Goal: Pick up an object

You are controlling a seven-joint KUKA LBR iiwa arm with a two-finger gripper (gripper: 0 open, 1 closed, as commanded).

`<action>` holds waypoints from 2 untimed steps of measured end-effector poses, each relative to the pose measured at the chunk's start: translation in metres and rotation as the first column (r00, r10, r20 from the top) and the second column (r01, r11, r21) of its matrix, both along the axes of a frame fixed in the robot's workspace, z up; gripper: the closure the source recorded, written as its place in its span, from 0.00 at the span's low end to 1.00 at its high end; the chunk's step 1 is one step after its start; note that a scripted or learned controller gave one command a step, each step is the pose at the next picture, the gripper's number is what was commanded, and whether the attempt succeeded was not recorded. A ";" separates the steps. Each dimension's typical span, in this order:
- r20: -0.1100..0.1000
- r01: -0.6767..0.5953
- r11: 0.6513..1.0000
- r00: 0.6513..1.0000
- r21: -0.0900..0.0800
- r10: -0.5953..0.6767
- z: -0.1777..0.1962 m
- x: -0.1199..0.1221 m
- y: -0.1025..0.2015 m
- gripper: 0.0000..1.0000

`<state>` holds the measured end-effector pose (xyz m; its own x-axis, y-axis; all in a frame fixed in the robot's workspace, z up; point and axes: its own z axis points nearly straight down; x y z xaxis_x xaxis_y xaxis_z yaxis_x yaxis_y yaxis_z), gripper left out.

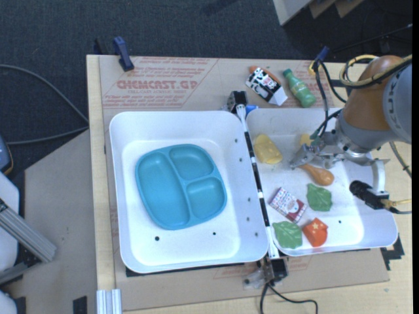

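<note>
Camera view: gripper (302, 159) fingers indistinct above orange drumstick (319, 173).

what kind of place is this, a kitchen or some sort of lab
Most likely a robotics lab, not a kitchen: a robot arm reaches over two white bins on a bench, toy food lies in one, and cables run across the carpet.

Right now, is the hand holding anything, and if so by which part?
Cannot tell. The hand is low in the right bin, beside the orange drumstick and yellow piece, but no object is visibly between its tips.
</note>
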<state>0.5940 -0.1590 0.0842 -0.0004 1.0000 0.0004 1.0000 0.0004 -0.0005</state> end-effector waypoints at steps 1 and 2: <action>0.002 0.002 1.000 1.000 0.000 -0.002 0.010 0.001 0.000 1.00; 0.003 -0.001 1.000 1.000 0.000 0.001 0.101 0.016 0.070 1.00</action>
